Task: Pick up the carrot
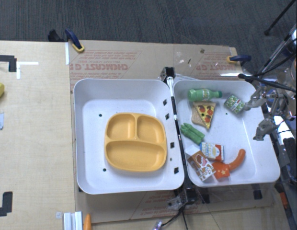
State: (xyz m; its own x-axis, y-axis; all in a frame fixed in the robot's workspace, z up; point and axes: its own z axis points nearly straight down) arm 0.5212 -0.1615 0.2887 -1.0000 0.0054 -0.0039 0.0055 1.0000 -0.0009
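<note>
The carrot is an orange, curved piece lying near the front of the right bin, its thick end against a snack packet. My gripper hangs over the right side of that bin, up and to the right of the carrot and apart from it. Its two grey fingers stand spread, open, with only white bin floor showing between them.
The right bin also holds a green bottle, a pizza slice, a green wrapper, green pods and a small carton. A yellow divided plate sits in the left bin.
</note>
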